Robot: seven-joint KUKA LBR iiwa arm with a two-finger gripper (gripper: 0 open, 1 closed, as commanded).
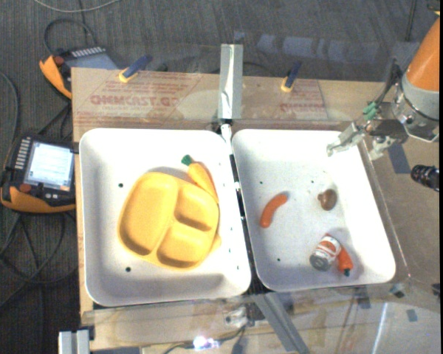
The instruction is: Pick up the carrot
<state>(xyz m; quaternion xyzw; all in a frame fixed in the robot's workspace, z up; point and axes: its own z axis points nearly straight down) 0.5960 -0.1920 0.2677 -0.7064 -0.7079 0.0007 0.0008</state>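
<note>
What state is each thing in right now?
carrot: lying in left bin, resting against yellow tray's edge
yellow tray: lying flat in left bin
sausage: lying loose in right bin
can: tipped on its side
gripper: over right bin's far edge, holding nothing

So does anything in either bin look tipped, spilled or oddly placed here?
Two things. The small can in the right bin lies on its side, against a small orange piece. In the left bin, the carrot is wedged against the yellow tray. Nothing looks spilled.
</note>
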